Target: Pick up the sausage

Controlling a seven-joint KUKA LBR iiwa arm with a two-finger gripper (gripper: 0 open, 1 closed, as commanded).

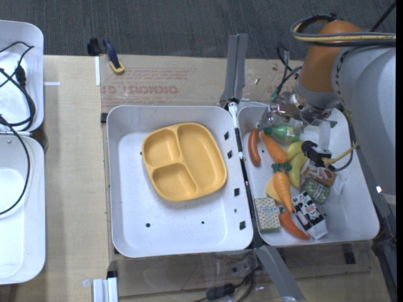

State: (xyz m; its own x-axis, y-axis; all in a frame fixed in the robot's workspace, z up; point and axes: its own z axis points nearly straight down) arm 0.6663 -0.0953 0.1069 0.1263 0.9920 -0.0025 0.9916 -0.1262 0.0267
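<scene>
Now the arm reaches into the right bin point(362, 228) from the right side, and the gripper point(286, 113) hangs near the far left corner of this bin, above a green object point(281, 131). How the jaws stand I cannot tell, because the wrist covers them from this angle, and I see nothing held between them. The sausage point(254, 147) lies on the bin floor, close to the left wall, with its long side parallel to the wall. It is just beside a carrot point(274, 148) but seems apart from it. I judge that the step in hand is the approach, before any grasp. The next move calls for a shift towards the left wall, then a descent with the jaws across the narrow width of the sausage, without touching the wall or the carrot. The left bin point(126, 228) bears a yellow divided plate point(184, 160).
</scene>
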